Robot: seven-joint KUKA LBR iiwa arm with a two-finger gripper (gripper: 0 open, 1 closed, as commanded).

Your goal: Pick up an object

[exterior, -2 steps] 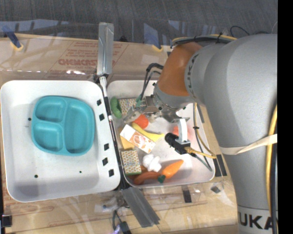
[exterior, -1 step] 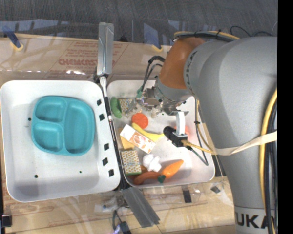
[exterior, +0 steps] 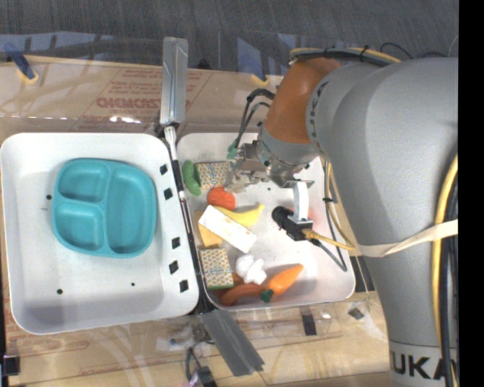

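We are seeing the grey arm (exterior: pixel 387 160) reaching in from the right, its orange band (exterior: pixel 294 103) bending above the wrist, the pincer (exterior: pixel 244 168) pointing down and leftward; its tips are lying too hidden to read.

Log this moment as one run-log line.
gripper: low in right bin, over the toys | grasp: cannot tell | teal tray: left bin

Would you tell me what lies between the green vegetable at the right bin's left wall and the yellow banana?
In the camera view, a small red tomato-like toy sits between the green vegetable and the yellow banana, near the white block.
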